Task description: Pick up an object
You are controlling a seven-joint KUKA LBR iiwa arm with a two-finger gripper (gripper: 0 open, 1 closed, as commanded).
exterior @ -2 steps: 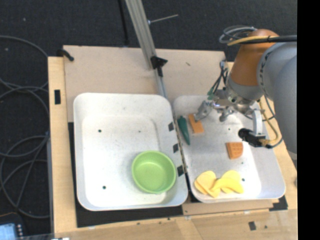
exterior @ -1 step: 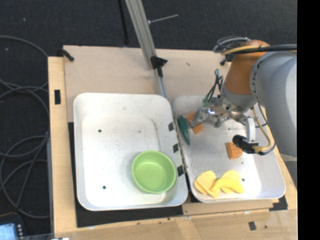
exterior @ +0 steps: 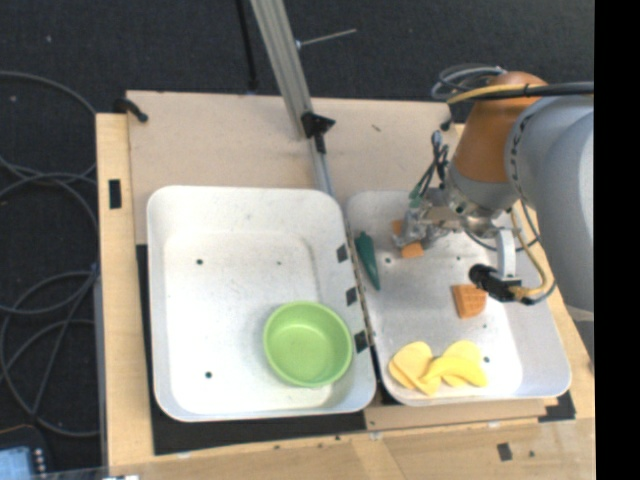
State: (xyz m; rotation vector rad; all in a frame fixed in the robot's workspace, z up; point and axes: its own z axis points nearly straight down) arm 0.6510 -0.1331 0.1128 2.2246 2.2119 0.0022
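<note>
Orange block (exterior: 411,250) sits under the hand (exterior: 418,230) near right bin's (exterior: 535,363) far edge; finger spacing indiscernible. Centre over block before closing.

I can read no text, label, brand, number or sign from here. The two white bins (exterior: 180,218) carry a few dark specks, but these are no letters. The bench (exterior: 220,128) bears small black marks along its left edge and front, too small for me to tell whether they are writing.
</note>
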